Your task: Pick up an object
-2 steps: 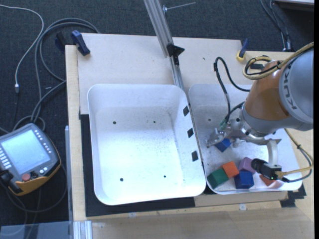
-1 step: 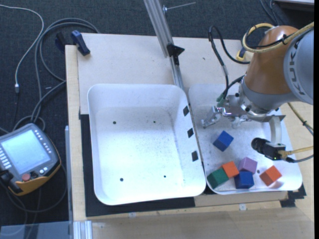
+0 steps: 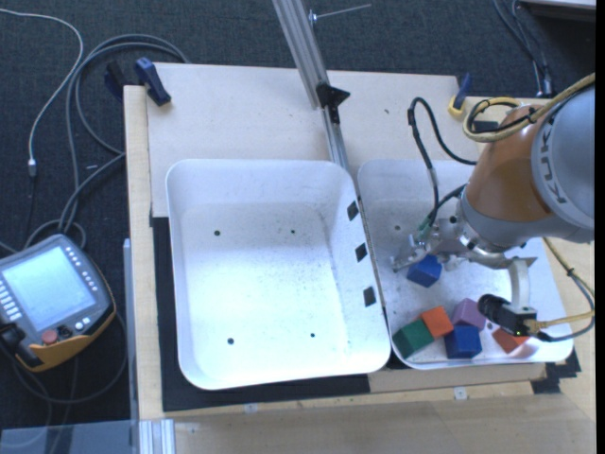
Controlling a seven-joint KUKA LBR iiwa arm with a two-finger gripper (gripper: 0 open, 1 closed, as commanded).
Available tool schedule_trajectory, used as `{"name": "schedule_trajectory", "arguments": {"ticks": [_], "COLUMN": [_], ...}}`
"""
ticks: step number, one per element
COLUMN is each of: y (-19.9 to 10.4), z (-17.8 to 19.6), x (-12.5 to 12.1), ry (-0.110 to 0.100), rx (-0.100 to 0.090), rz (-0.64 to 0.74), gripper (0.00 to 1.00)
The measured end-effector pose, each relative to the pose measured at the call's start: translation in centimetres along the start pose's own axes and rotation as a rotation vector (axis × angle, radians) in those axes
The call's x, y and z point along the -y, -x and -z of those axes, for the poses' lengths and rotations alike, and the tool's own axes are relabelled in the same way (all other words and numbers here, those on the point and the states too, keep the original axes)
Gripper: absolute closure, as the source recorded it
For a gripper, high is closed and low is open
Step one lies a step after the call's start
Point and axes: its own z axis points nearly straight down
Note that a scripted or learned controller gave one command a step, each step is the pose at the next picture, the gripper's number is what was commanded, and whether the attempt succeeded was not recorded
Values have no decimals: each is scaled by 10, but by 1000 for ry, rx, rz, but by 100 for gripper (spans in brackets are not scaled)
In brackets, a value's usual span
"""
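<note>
Gripper (image 3: 423, 253): low in the right bin (image 3: 378, 189), fingers closed around a blue block (image 3: 425, 271)
Blue block: between the fingertips, just left of the wrist
Other blocks: green (image 3: 412, 336), orange (image 3: 437, 322), purple (image 3: 467, 312), blue (image 3: 462, 341), red (image 3: 510, 340) near the bin's front edge

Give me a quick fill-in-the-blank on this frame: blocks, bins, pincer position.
1. All the blocks lie in the ____ bin as the camera sees it.
2. The block right by the pincer is ____ in colour.
3. The green block touches the ____ block beside it.
4. The purple block sits just above a ____ block in the image.

Missing words: right; blue; orange; blue
</note>
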Motion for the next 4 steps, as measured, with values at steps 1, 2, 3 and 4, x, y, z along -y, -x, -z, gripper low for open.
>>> {"name": "schedule_trajectory", "arguments": {"ticks": [1,2,3,4], "y": [-11,11,10,10], "z": [84,-25,-10,-11], "x": [9,9,6,6], "ry": [-5,-24,-13,-14], "rx": [-3,-6,-5,-6], "rz": [2,-2,0,0], "gripper": [0,0,100,0]}}
